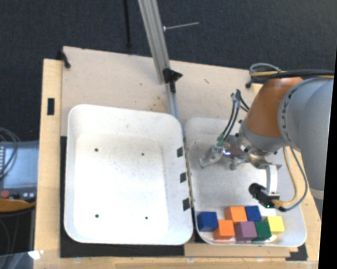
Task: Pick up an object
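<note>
My two bins (pixel 128 127) look smooth matt white plastic, the counter (pixel 103 78) pale bare wood, the blocks (pixel 240 222) matt coloured, the mast (pixel 154 30) ribbed metal.

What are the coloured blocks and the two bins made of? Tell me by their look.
Blocks: probably painted wood or plastic; flat matte faces, crisp edges, solid colours. The view leaves it open which. Bins, left and right: likely moulded white plastic; smooth, with rounded corners and thin rims. The left one shows speckled scuffing.
</note>
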`<act>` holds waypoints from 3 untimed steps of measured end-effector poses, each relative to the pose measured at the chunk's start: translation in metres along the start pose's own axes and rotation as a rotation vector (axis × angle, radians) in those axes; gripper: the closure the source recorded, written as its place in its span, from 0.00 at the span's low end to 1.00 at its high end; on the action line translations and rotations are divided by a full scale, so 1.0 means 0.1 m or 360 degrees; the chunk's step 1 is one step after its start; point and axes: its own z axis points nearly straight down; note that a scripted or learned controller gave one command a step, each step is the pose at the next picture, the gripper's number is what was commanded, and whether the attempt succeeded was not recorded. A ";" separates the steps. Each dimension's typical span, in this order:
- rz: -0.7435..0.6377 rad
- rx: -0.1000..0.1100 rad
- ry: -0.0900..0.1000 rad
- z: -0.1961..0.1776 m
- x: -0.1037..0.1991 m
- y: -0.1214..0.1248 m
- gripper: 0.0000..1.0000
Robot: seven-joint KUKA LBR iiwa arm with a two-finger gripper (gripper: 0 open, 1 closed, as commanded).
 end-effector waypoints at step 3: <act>-0.0011 -0.0019 0.0003 -0.48 0.06 0.08 1.00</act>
